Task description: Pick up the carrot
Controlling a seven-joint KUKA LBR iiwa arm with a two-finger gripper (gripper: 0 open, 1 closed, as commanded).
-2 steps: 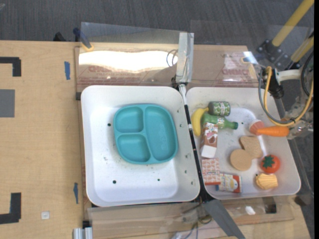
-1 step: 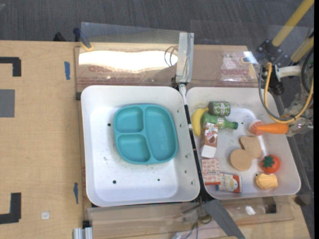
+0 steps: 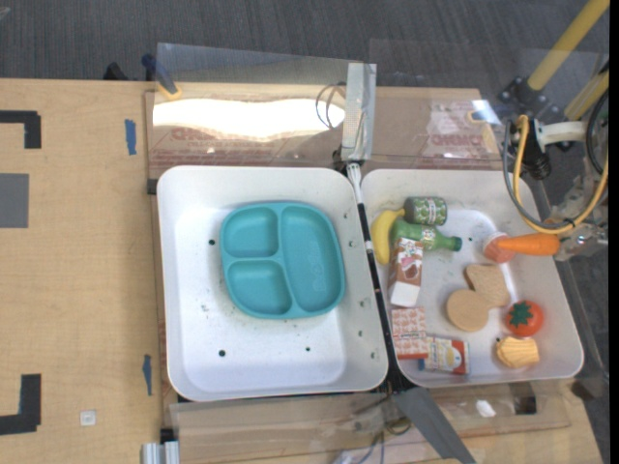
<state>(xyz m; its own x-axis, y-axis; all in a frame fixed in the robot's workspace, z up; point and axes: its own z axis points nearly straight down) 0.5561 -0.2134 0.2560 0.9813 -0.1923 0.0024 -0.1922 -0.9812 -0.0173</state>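
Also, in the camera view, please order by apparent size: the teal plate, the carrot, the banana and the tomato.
Largest to smallest:
1. teal plate, clearly the largest
2. carrot
3. banana, only slightly smaller than the carrot, so this order is unsure
4. tomato, the smallest

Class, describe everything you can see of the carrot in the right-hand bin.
The carrot is a smooth, orange toy, plastic by its look, with a rounded thick end pointing left and the taper running right. It lies almost level near the right bin's upper right, just above a tan bread slice. Its thin end reaches the bin's right rim, where yellow cables and arm hardware crowd it; contact there is unclear.
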